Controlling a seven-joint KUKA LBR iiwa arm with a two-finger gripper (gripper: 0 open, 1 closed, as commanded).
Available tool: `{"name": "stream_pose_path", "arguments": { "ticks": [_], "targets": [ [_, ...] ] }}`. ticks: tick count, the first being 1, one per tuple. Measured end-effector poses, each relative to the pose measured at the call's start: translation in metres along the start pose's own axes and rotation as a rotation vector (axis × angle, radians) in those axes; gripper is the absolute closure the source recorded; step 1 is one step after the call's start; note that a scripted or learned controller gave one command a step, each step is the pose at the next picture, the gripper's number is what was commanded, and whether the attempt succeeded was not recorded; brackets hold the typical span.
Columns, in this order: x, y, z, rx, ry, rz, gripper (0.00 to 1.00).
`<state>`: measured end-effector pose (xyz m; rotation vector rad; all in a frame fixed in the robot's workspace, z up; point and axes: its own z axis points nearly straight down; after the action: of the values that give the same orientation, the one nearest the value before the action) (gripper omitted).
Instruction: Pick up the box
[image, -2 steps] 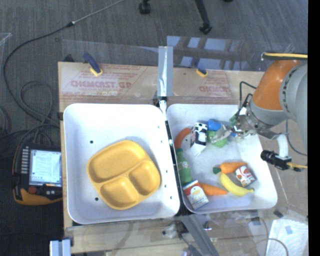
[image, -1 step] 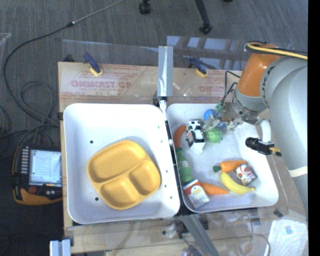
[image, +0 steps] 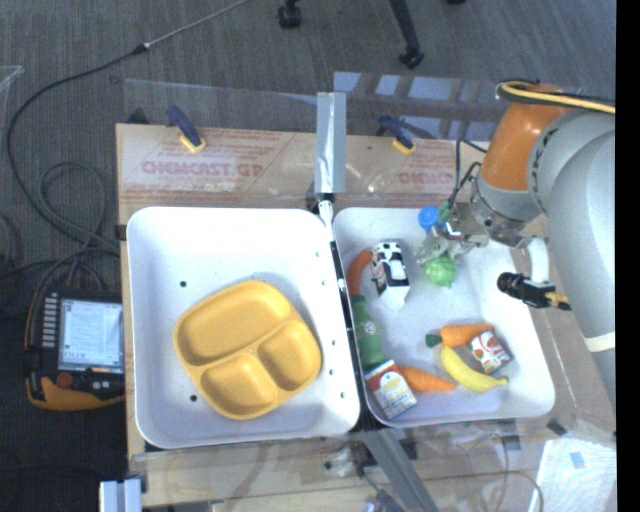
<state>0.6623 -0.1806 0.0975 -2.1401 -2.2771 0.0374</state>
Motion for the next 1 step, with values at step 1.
{"name": "stream_pose_path", "arguments": {
  "ticks": [1],
  "targets": [
    [0.0929, -0.0102, -0.0862, -0.028, 0.003, -0.032, 1.00]
  ]
}}
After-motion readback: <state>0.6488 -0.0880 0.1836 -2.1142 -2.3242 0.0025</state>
